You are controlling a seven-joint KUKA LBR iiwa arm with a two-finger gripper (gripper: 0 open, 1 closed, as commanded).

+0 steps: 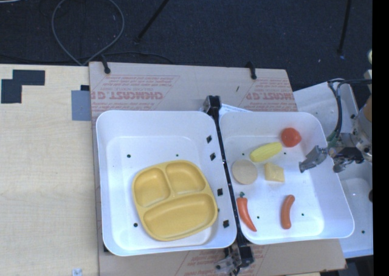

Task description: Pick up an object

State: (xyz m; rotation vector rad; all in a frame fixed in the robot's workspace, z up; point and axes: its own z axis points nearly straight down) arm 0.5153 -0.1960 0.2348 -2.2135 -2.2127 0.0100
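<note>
Rightward, claw over right bin near tomato, grasping nothing visible, finger spread unclear.

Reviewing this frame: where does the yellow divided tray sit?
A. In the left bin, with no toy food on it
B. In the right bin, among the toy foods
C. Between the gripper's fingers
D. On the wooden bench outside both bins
A: the yellow divided tray lies flat in the left bin with its compartments bare, while the toy foods, such as the tomato and the corn, lie in the right bin.
</note>
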